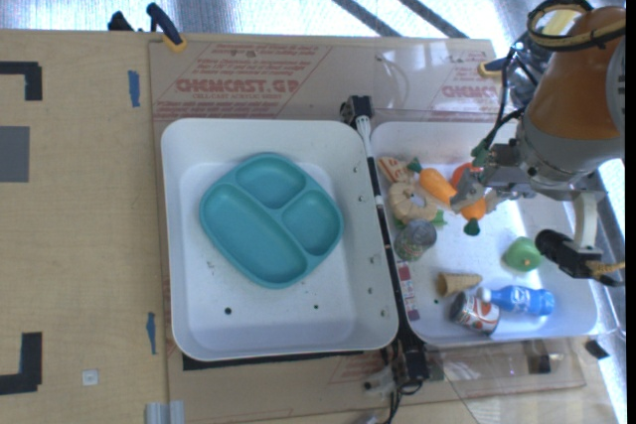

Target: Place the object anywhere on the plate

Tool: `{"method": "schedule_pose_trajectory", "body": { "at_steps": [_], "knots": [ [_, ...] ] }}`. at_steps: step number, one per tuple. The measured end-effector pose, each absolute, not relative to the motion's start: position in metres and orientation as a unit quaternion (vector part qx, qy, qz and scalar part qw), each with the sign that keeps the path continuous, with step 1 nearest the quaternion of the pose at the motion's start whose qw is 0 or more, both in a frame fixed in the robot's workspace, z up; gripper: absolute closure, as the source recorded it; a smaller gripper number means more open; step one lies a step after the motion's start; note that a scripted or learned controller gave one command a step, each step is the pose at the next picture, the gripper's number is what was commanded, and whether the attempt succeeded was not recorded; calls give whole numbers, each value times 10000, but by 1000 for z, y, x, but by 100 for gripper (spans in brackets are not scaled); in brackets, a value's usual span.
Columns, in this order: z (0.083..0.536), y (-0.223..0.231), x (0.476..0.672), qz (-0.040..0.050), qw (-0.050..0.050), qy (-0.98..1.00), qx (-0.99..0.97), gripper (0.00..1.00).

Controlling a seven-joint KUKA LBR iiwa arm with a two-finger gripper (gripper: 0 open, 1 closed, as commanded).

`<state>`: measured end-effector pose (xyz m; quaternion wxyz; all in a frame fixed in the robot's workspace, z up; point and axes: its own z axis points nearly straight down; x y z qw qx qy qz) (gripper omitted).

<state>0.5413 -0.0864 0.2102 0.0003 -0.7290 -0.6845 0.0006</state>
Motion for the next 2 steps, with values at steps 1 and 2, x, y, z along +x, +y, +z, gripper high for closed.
{"method": "schedule_pose_trajectory", "body": {
  "at_steps": [1, 2],
  "knots": [
    [199, -26, 543, 6, 11, -5347, -8451, 100],
    [211, 56, 504, 34, 36, -3997, -9166, 100]
  ]
}}
